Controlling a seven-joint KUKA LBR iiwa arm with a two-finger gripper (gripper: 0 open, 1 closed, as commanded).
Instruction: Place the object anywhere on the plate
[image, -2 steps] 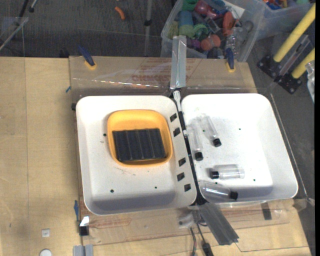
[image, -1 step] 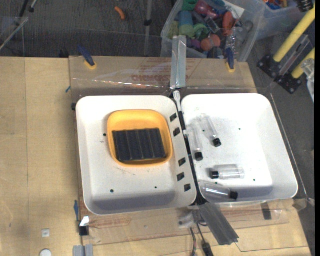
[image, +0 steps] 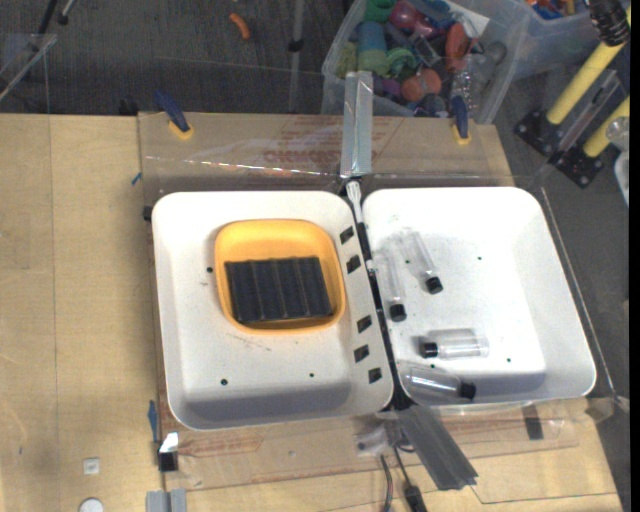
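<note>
Orange plate (image: 280, 240) carrying a dark ribbed block (image: 278, 290) sits in the left bin (image: 180, 300), well apart from clear black-capped vials (image: 420, 262) scattered across the right bin (image: 520, 290).

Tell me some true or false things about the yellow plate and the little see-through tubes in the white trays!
1. The yellow plate sits in the left bin. True.
2. A tube lies on the plate. False: a dark ribbed insert lies there; the tubes are in the right bin.
3. The clear tubes have dark caps. True.
4. All tubes stand upright. False: they lie on their sides.
5. One tube lies at the right bin's near edge. True.
</note>
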